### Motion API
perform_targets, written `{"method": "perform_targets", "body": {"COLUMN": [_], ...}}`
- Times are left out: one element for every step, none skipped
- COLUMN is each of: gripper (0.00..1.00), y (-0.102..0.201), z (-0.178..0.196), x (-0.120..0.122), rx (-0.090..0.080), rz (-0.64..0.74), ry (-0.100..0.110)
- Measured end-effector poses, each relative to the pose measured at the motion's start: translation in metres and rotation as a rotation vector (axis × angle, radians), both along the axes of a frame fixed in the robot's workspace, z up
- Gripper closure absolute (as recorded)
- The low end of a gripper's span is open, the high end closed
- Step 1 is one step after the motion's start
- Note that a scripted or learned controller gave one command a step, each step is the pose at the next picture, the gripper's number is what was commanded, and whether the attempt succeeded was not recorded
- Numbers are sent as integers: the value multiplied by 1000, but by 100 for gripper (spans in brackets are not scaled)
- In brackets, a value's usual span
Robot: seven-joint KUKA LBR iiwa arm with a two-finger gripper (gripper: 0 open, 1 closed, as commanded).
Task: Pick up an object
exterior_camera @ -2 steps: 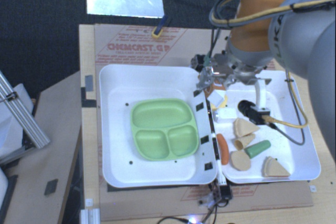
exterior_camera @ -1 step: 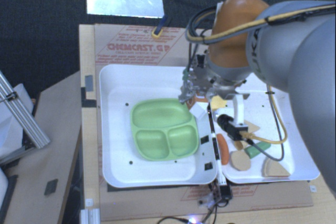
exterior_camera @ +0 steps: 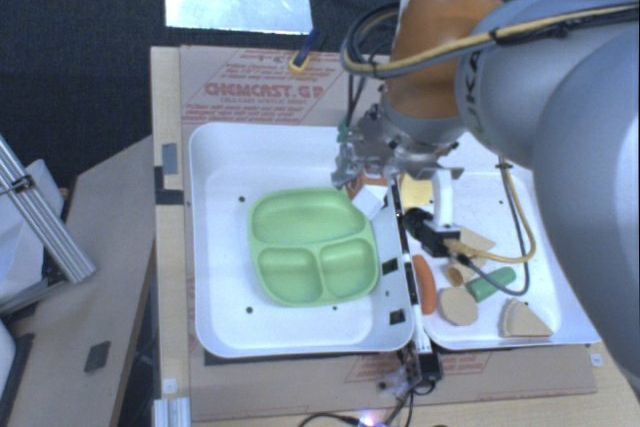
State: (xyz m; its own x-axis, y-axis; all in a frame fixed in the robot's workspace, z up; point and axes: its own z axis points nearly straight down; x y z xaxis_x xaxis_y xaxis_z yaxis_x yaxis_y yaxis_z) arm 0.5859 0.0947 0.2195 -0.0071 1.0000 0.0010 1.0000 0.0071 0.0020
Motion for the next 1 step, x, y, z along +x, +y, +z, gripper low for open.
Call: {"method": "perform_targets", "body": {"gripper": [100], "y": [-8], "z": [-2], "x": [-15], "rx": [-2], "rz": [-6], "ry": [4]}}
